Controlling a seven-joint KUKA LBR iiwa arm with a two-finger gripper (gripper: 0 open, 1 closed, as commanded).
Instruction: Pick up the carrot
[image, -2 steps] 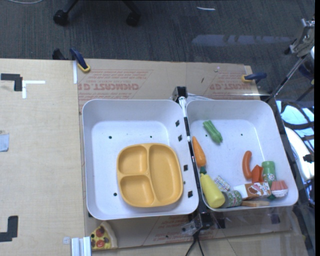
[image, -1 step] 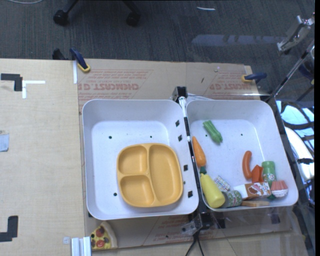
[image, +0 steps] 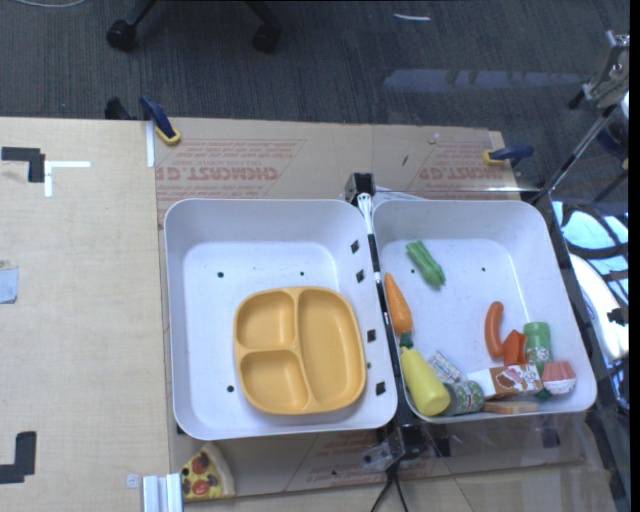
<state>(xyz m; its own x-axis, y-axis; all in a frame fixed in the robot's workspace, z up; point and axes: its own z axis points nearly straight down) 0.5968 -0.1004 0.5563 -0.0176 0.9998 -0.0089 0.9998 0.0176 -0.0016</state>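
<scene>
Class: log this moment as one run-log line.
carrot: right bin, left wall | yellow plate: left bin | pick: not yet done

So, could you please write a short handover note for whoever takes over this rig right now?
Gripper: cannot be judged from the camera view.
Carrot: lies in the right bin, against its left wall, just above the yellow bottle.
Also in that bin: green pepper, sausage and small packets along the lower edge.
Left bin: holds the yellow divided plate.
Done: nothing yet; the carrot is not picked up.
Left: reach in, grasp the carrot, lift it.
</scene>
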